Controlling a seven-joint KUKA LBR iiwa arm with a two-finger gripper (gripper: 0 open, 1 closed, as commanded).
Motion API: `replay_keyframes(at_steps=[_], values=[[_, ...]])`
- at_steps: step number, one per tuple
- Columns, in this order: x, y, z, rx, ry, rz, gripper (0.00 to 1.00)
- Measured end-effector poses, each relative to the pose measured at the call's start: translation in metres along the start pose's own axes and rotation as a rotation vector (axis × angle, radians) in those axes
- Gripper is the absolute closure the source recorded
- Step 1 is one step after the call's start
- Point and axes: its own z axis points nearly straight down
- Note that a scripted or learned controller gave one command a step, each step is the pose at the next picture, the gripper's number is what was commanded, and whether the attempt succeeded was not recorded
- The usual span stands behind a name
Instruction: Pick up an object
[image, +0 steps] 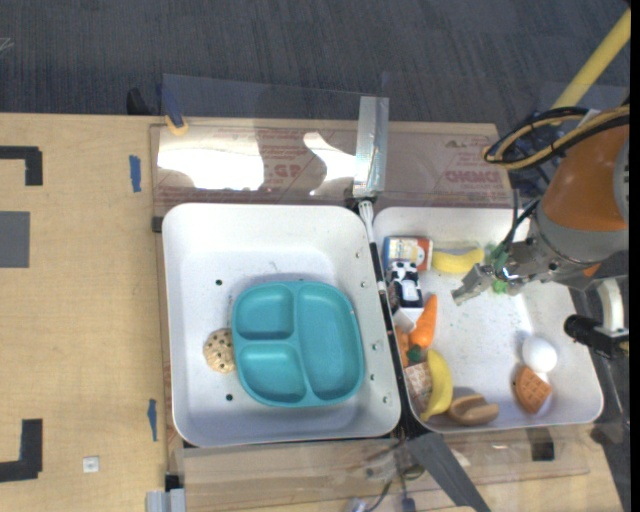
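No object is picked out yet, so I'd guess the target is whatever sits nearest the gripper. That looks like the small banana, lying near the back of the right bin, long axis running roughly left to right, its right tip pointing toward the gripper. The gripper hangs just right of it with nothing between its fingers; they look slightly spread, but it's a bit blurry, so take that loosely.

Just left of the banana is a little carton against the bin's left wall, and a carrot leans below it, pointing up and slightly right. A bigger banana curves along the front left corner beside a bread roll. An egg and an orange waffle-looking thing sit front right, well apart from the gripper.

The stuff seems just dumped in, crowding the walls, which probably makes the middle pieces easier grabs.

The left bin holds a teal divided plate with a cookie touching its left edge. Both bins rest on the desk.
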Motion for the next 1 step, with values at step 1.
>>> replay_keyframes(at_steps=[1], values=[[-0.0333, 0.0553, 0.0701, -0.009, -0.002, -0.019, 0.00]])
